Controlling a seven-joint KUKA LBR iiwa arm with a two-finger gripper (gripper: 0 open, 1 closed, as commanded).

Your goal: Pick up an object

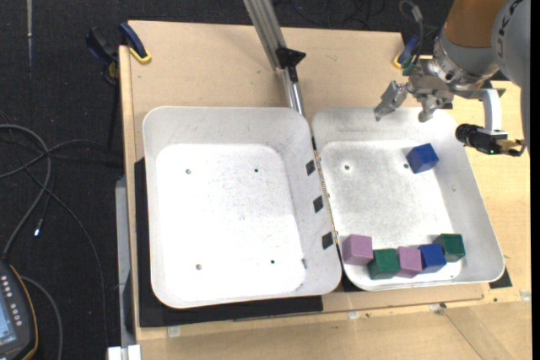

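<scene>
The task's candidate is the lone blue cube [422, 158], lying in the right bin [472, 206] at a skewed angle, toward the far right corner of that bin. It appears to be a small, rigid block, probably light, with flat faces and sharp edges. It should not deform under pressure. Its faces look smooth, so a grip across two opposite flat sides, centred on the cube, is judged safer than a grip across corners. Because the cube sits rotated, the wrist would need to turn to match its sides.

The gripper [405, 104] hangs above the far rim of the right bin, beyond the blue cube and apart from it. Its fingers are spread and carry nothing.

Five more cubes lie in a row along the near edge of the right bin: a purple cube [359, 248], a green cube [384, 262], a second purple cube [410, 259], a second blue cube [432, 255] and a second green cube [452, 245]. They touch one another, leaving little finger room.

The bin floor is white, smooth and speckled. The lone blue cube has open floor on all sides. The left bin [169, 181] adjoins the right bin. A metal pole [257, 4] rises behind both.
</scene>
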